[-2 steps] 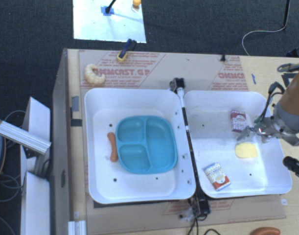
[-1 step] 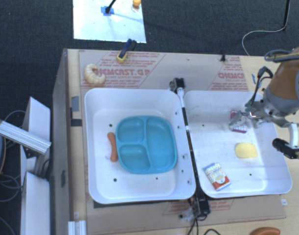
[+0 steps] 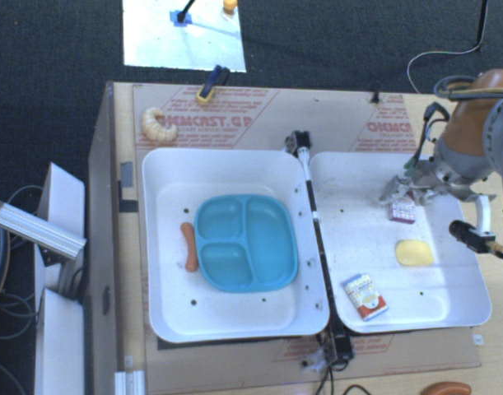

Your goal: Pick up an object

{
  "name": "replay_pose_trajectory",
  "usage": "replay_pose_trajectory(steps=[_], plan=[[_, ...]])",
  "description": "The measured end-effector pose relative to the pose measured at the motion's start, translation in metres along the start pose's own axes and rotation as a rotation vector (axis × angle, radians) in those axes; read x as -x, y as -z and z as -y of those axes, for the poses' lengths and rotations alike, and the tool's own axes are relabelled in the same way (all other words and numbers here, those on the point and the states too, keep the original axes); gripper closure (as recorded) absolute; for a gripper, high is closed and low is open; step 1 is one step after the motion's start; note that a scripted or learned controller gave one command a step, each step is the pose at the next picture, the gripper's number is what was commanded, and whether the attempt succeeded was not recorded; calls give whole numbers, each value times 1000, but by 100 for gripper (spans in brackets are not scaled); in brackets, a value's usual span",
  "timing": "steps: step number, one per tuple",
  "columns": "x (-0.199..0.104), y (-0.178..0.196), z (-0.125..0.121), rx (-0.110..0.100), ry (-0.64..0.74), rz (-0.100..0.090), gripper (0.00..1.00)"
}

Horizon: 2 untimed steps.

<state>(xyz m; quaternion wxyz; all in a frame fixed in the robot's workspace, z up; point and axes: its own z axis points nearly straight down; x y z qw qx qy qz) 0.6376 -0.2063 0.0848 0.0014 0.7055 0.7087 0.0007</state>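
The right bin (image 3: 350, 237) holds three small things. A pink and white packet (image 3: 402, 213) lies near its back right. In front of that packet rests a flat yellow piece (image 3: 414, 253). An orange and white carton (image 3: 365, 295) lies close to the bin's front wall. My gripper (image 3: 406, 193) hangs low over the back edge of the pink packet, at or just above it. The grey arm with its orange band (image 3: 482, 97) comes in from the right behind it. Nothing is visibly lifted.
The left bin (image 3: 165, 220) carries a blue divided plate (image 3: 244, 243) with an orange sausage (image 3: 189, 247) beside it. A black rail (image 3: 310, 196) runs between the bins. On the board behind lie a tan ridged toy (image 3: 159, 124) and a yellow-handled tool (image 3: 211, 85).
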Motion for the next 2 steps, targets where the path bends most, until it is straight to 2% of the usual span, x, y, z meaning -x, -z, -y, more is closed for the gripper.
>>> replay_pose_trajectory(steps=[1, 2], plan=[[0, 11, -1, 4, 3, 2, 100], [-67, 29, -32, 1, 1, -1, 100]])
